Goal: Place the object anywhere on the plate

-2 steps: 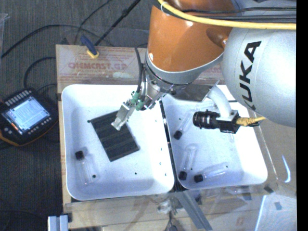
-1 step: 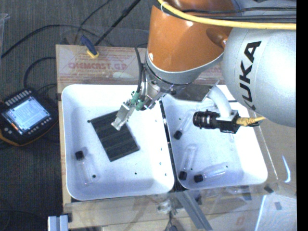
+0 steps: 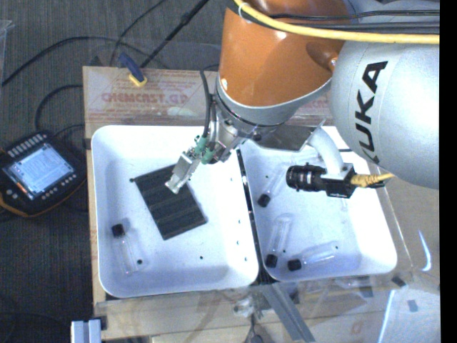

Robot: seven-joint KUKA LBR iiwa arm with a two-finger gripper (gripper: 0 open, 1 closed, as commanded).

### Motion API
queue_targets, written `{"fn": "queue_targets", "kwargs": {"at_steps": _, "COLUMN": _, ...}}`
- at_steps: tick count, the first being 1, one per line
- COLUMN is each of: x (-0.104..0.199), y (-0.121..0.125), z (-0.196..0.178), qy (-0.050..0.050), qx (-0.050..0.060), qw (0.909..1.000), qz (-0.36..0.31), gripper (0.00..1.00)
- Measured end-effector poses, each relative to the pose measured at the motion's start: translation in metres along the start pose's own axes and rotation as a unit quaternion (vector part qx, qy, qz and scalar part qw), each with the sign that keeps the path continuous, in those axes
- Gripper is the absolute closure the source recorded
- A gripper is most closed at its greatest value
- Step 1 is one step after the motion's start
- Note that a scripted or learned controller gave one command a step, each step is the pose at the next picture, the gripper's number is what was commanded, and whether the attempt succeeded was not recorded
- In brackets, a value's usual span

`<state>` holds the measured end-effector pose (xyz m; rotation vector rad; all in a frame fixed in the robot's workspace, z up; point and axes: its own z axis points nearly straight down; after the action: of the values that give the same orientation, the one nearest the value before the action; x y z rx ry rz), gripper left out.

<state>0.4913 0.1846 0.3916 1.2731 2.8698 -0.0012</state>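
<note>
A black ribbed plate [image 3: 170, 204] lies flat at a slant in the middle of the left bin [image 3: 107, 148]. My gripper [image 3: 177, 180] hangs over the plate's upper right edge, its silver tip pointing down and to the left, close to the plate's surface. I see no object at its tip. A small black piece [image 3: 116, 229] rests on the bin floor left of the plate. Just below it lies a clear tube [image 3: 129, 253], near the bin's front left corner.
The right bin [image 3: 378, 263] holds small black pieces [image 3: 263, 200] [image 3: 271, 260] [image 3: 293, 265] and two clear tubes [image 3: 280, 233] [image 3: 321, 253]. A black cylinder with a yellow cable [image 3: 318, 179] hangs over it. A handheld controller [image 3: 37, 168] lies left of the bench.
</note>
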Motion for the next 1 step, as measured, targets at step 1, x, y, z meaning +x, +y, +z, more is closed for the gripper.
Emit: {"fn": "queue_targets", "kwargs": {"at_steps": 1, "x": 0.0, "y": 0.0, "z": 0.0, "qy": 0.0, "qx": 0.0, "qw": 1.0, "qz": 0.0, "gripper": 0.0}}
